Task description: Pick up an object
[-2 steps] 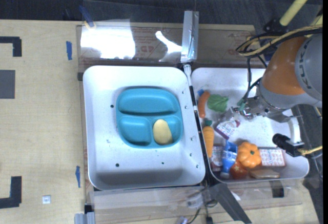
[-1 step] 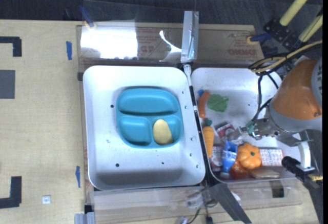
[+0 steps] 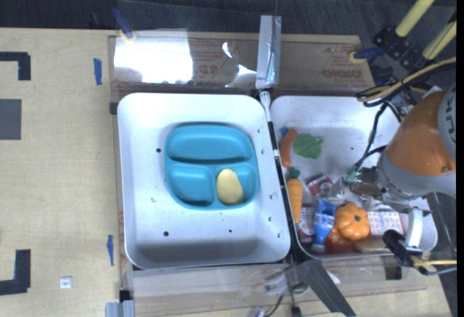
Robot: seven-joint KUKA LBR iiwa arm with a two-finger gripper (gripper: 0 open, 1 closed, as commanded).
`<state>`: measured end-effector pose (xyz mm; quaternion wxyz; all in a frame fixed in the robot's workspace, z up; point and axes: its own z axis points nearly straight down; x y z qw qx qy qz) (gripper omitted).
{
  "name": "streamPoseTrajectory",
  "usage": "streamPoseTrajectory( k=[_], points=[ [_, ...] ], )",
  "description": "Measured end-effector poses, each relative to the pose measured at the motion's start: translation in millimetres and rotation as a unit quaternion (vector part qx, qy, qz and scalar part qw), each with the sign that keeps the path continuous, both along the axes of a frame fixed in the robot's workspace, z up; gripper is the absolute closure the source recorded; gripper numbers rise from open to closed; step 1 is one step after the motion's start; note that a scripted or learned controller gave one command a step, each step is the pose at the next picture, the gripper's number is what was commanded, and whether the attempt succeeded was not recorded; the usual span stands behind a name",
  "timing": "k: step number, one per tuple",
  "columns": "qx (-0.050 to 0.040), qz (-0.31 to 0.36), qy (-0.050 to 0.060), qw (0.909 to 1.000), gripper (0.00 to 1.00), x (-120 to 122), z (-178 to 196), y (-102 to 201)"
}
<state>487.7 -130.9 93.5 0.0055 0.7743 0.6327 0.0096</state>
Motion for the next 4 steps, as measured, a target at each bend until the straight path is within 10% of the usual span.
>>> streamPoseTrajectory(
  k=[4],
  points=[
    [-0.0092, 0.174, 0.0, 0.9848, 0.0, -2.1, -1.4, 16.9]
  ],
)
